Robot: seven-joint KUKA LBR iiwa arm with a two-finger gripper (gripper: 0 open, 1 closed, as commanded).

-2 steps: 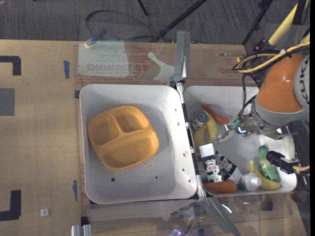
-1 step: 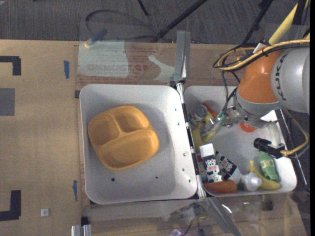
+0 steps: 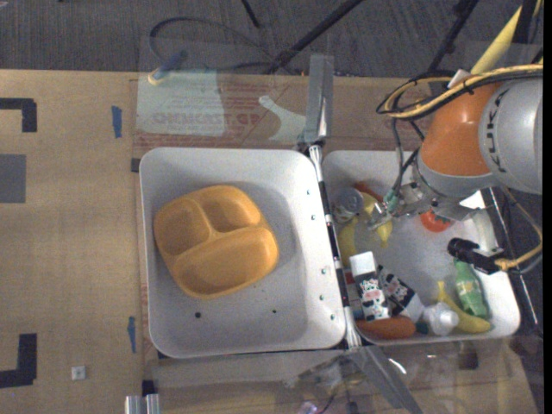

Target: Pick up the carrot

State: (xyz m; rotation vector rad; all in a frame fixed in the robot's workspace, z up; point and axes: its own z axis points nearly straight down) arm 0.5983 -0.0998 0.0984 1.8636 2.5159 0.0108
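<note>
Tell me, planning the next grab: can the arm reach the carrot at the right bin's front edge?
Probably yes: the carrot lies uncovered, same bin as the pincer, though the bin wall and a small box crowd it.

At the right of the frame, the arm [image 3: 509, 136] is rounded grey with dark lettering, a glossy orange band [image 3: 455, 145], and yellow and black cables [image 3: 423, 89] looping over it.

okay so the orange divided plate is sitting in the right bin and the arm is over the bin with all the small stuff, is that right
Not quite. The camera view shows the orange divided plate in the left bin, not the right one. The rest holds: the arm is over the right bin, the one with the small items.
</note>
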